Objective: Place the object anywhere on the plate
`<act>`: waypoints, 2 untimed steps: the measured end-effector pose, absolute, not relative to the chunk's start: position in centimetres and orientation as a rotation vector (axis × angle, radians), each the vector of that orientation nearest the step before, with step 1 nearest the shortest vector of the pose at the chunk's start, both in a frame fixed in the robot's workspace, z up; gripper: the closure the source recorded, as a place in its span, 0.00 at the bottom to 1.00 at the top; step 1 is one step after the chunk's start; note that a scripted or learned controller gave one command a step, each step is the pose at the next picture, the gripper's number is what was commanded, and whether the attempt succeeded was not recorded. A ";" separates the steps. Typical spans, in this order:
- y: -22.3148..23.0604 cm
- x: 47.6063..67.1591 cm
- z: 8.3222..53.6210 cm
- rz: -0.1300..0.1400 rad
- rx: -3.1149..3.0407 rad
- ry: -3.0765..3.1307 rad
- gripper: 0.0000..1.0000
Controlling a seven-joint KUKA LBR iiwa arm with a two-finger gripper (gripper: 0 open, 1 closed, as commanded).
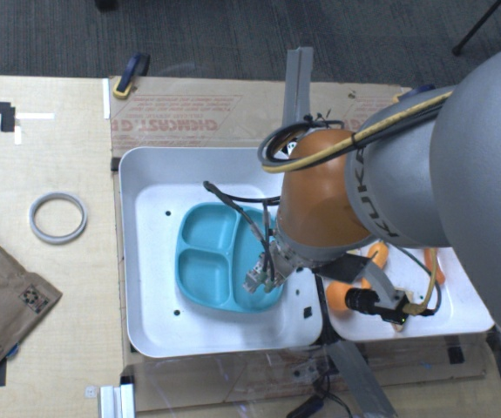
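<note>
A blue plate [211, 255] with three compartments lies in the left white bin [150, 233]. My gripper [259, 279] hangs over the plate's right compartment, low, near its right rim. The arm's orange band and grey body cover the space above it. An orange object [335, 294] lies in the right bin, just right of the divider, partly hidden by the wrist. More orange pieces [377, 255] show farther right behind the arm.
The right bin [459, 316] is mostly covered by the arm. A roll of tape [58, 217] and a brown cardboard box [2, 307] lie on the bench to the left. A blue and yellow tool [132, 72] rests at the bench's far edge.
</note>
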State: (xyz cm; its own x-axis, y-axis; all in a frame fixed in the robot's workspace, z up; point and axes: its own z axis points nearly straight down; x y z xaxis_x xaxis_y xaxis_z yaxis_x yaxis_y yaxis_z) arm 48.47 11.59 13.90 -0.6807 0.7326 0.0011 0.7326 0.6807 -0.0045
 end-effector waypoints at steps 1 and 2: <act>11.4 48.5 14.8 0.007 -1.263 -2.874 1.00; 14.3 53.0 14.7 0.003 -1.424 -2.801 1.00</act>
State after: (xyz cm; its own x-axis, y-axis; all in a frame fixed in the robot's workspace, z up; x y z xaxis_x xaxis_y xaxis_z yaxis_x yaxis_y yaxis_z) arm 52.98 14.26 14.74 -0.5891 0.8081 -0.0013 0.8081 0.5891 -0.0015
